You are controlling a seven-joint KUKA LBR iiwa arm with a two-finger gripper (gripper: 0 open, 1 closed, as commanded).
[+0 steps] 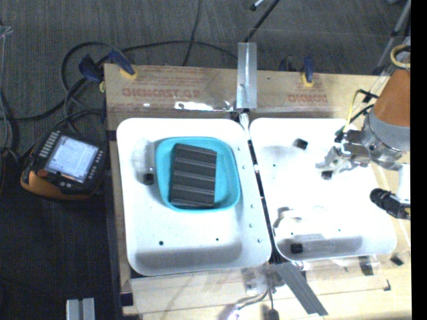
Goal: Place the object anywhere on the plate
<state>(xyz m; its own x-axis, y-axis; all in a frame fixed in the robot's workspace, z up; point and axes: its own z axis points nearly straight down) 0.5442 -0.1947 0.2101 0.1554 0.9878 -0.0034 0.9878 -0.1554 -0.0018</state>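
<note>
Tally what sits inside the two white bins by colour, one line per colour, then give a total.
Blue: 1, the plate in the left bin
Dark grey: 1, the ribbed block lying on the plate
Black: 2, the small piece by the plate's left edge and the small piece in the right bin
Total: 4

I'm working from a single fixed camera mounted above the bench (200,89), looking down at a slant. It takes in both white bins whole: the left bin (190,245) fills the centre-left, the right bin (333,212) the centre-right. The far edge of the bench and dark carpet (133,12) sit toward the top, the near edge at the bottom. The arm (393,109) enters from the right.
</note>
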